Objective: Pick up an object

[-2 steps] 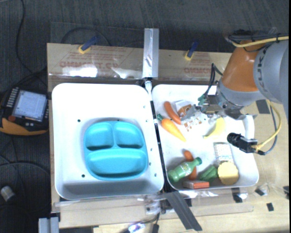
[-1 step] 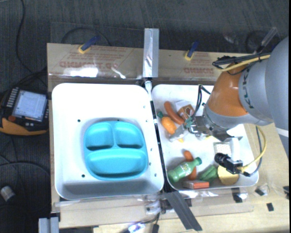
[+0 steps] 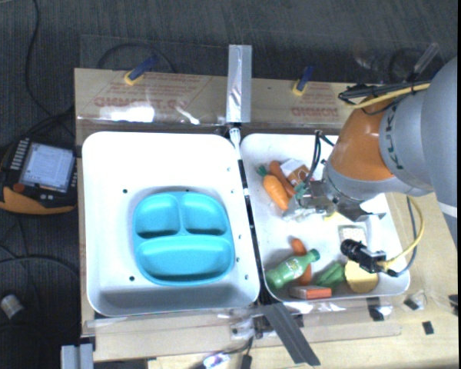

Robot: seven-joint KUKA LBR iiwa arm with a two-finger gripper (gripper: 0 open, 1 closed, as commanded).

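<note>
Arm: a grey KUKA arm with an orange band reaches in from the right, over the right bin (image 3: 250, 206).
Gripper: the gripper (image 3: 313, 200) hangs low in the middle of the right bin, just right of the carrot; the wrist hides its tips, so whether it is wide, narrow or holding anything cannot be told.
Likely target: a toy carrot (image 3: 276, 191), orange, lying in the far left part of the right bin.
Handling: it looks like light, stiff, smooth plastic, likely to slip or roll; a pinch across its thick middle seems safest.
Right bin, far side: beside the carrot lies a small packet (image 3: 294, 174), too blurred to name for sure.
Right bin, near side: a green bottle (image 3: 290, 267) lies on its side, touching an orange piece (image 3: 299, 246), with a green vegetable (image 3: 329, 274), a yellow block (image 3: 361, 278) and a flat red piece (image 3: 310, 291) close by.
Left bin: the left bin (image 3: 107, 167) holds a blue divided tray (image 3: 184, 236) with three compartments, nothing seen in them.
</note>
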